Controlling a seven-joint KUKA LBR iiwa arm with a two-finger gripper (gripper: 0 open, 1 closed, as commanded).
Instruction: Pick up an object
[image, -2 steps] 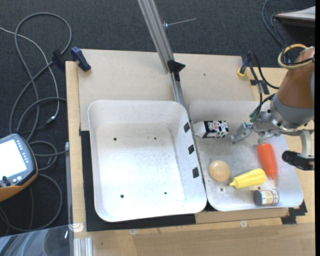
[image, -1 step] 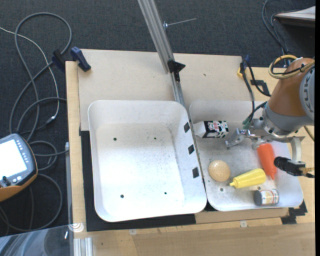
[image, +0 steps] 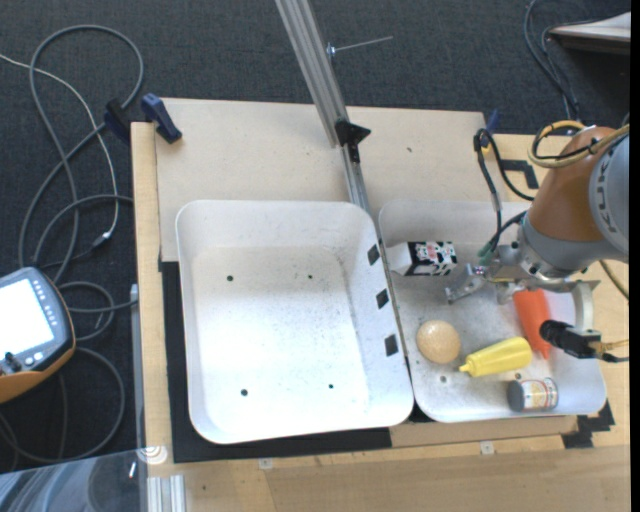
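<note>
A: Where is the arm (image: 585, 200)?

B: It reaches in from the right and hangs over the right bin (image: 440, 400). Its fingers (image: 462, 291) point toward the middle of that bin, low over the floor, at about the bin's mid-height.

A: Are they open or closed?

B: I cannot tell. They show as a small grey metal shape, and no gap or closure is clear. Nothing is seen between them.

A: What lies around them?

B: Just beyond them, toward the far wall of the bin, lies a small black-and-white patterned carton (image: 428, 257), on its side and close to the tips, though apart from them. On the near side of the fingers sits a tan ball (image: 438, 341), a little apart. Beside that, to the right, a yellow bottle (image: 496, 357) lies flat with its tip toward the ball.

A: And nearer the arm?

B: An orange cylinder (image: 531, 315) lies to the right of the fingers, partly under the wrist. A black part of the arm crosses its lower end. Farther toward the near edge, a small jar (image: 531, 394) with a grey lid lies on its side, well away from the fingers.

A: The other bin?

B: The left bin (image: 200, 240) sits well to the left of the fingers, on the same table (image: 250, 150).
</note>
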